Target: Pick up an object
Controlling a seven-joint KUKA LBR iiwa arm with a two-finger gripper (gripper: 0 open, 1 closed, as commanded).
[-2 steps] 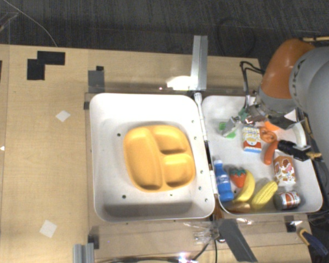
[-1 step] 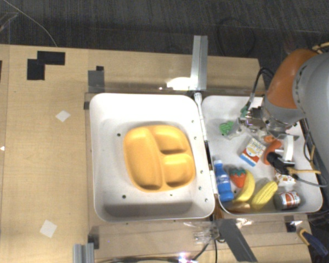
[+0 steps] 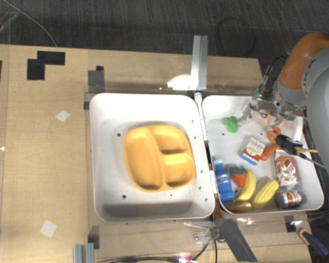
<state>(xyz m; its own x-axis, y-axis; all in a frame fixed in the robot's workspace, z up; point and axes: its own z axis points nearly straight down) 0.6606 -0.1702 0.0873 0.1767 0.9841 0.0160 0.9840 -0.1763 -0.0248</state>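
From the camera above, two shallow white bins are seen side by side on the pale wooden worktop (image 3: 38, 163). In the left bin (image 3: 107, 201) a yellow plastic tray with three compartments (image 3: 159, 156) is placed near the middle. In the right bin (image 3: 219, 106) several small things are gathered: a green leafy toy (image 3: 230, 124) near the far wall, a small white and orange carton (image 3: 254, 149), a blue plastic bottle (image 3: 223, 181) along the left wall, a red toy strawberry (image 3: 239, 176), a yellow banana (image 3: 248, 188), a yellow corn cob (image 3: 265, 193), a brown and white carton (image 3: 285, 170) and a metal can (image 3: 288, 199). The gripper (image 3: 270, 109) is held over the far right part of this bin, beside an orange toy carrot (image 3: 273, 134). Whether it is released or clenched cannot be told, and nothing is seen held in it.
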